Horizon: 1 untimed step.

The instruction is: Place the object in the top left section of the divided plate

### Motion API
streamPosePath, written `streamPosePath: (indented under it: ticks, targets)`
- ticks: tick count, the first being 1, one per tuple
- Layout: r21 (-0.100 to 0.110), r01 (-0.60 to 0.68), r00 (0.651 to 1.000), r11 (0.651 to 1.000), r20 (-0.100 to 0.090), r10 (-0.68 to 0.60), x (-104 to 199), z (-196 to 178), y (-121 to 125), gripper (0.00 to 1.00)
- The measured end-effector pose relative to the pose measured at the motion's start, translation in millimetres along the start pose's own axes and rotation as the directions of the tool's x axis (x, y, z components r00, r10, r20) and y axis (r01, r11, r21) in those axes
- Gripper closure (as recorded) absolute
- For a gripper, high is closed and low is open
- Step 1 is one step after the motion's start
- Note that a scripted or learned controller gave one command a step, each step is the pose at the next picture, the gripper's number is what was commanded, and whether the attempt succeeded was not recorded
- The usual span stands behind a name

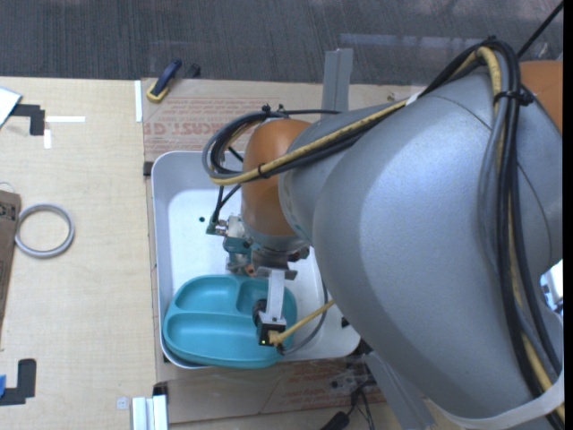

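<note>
A teal divided plate (208,325) lies in the near left corner of the white bin (164,206). A curved ridge parts its upper sections from the wide lower one. My gripper (243,262) hangs straight down over the plate's far edge, near its upper middle. The orange band and grey wrist sit right above it and hide its tips and whatever is under them. The arm's big grey body covers the bin's right side.
On the wooden bench to the left of the bin lies a grey roll of tape (42,229). A blue and yellow tool (166,78) rests behind the bin on the cardboard. The bin's far left floor (188,209) is bare white.
</note>
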<state>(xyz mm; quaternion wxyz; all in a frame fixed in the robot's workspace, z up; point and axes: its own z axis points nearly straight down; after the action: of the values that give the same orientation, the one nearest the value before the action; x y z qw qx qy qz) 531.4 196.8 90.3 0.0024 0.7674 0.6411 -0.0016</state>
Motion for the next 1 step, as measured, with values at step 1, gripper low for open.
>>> streamPosePath:
  ticks: [1]
  targets:
    - [0.004,-0.008,1.000,1.000,-0.002,0.008,-92.1,-79.6,8.1,1.00]
